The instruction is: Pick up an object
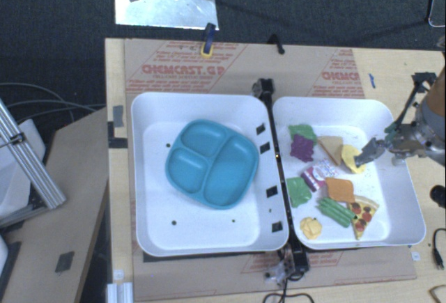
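Observation:
The right bin [397, 176] holds several toy foods: a green piece [301, 131], a purple piece [302, 148], a tan wedge [330, 147], a yellow piece [350, 158], an orange block [339, 189], a pizza slice [362, 214] and a small yellow item [311, 227]. My gripper [367, 152] reaches in from the right. Its tip sits at the right side of the yellow piece, close to it or touching it. Nothing is visibly lifted.
The left bin [150, 127] holds a blue divided plate [212, 162]. A dark divider [273, 155] runs between the bins. A light green piece [298, 190], dark green beans [336, 212] and a pink-white wrapper [317, 175] lie in the right bin's middle.

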`<state>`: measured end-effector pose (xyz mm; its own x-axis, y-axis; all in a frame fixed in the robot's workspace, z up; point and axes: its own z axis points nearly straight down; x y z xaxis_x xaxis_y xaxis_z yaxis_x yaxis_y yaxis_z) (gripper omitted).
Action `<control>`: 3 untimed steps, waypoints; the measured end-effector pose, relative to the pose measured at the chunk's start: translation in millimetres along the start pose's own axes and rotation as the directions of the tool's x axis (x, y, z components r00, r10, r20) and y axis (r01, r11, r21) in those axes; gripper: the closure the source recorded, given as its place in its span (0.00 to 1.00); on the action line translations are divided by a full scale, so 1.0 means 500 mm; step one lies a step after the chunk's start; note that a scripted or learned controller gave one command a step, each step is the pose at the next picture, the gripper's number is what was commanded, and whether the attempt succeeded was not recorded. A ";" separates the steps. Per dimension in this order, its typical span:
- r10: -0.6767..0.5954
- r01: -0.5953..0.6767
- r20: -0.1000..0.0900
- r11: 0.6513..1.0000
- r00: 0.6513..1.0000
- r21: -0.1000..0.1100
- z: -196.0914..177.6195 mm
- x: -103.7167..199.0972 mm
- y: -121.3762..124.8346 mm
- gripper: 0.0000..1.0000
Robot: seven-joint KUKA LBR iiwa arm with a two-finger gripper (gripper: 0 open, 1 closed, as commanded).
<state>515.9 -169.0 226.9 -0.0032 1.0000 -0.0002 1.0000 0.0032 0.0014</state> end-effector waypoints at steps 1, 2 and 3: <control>0.002 -0.002 -0.003 1.000 1.000 0.010 0.277 0.013 -0.044 0.00; -0.001 0.001 0.000 1.000 1.000 -0.001 0.165 0.034 -0.058 0.00; -0.001 0.001 0.001 1.000 1.000 -0.003 0.103 0.036 -0.056 0.00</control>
<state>487.6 -151.0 175.2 -0.0040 1.0000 -0.0012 1.0000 0.0040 0.0046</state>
